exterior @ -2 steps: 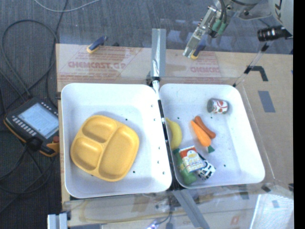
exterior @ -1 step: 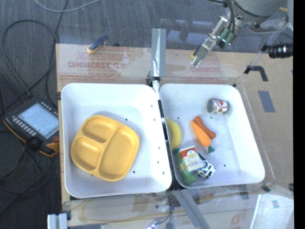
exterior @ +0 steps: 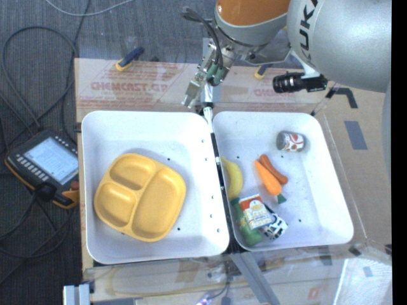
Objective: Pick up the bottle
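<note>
I see the green bottle lying at 6 o'clock in the right bin, its label up, a banana at its 11 and a carrot at its 1. My hand hangs at 12 o'clock over the desk, above the bins' far rims; its opening I cannot tell.

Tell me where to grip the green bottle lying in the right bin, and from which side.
Grip the bottle across its labelled middle, coming straight down from above. It lies on its side near the bin's front wall, with the banana near its upper end and a black-and-white object against its right, so side approaches look crowded.
</note>
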You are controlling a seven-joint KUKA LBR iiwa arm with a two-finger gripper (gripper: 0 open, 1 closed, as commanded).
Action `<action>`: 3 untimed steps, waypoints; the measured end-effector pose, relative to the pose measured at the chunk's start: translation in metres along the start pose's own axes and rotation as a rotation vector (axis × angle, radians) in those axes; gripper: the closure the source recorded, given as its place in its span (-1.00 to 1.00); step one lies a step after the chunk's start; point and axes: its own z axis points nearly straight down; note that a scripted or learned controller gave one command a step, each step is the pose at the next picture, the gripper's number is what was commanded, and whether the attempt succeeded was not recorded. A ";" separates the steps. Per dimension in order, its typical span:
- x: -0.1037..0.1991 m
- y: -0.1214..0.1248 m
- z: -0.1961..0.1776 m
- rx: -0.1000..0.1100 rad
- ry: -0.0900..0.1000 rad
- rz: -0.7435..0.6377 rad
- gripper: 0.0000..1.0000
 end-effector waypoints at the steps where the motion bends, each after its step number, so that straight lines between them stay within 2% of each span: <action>1: 0.017 0.070 -0.005 0.001 -0.003 -0.076 1.00; 2: 0.048 0.106 -0.025 0.001 -0.004 -0.385 1.00; 3: 0.106 0.055 -0.075 0.001 -0.004 -0.477 1.00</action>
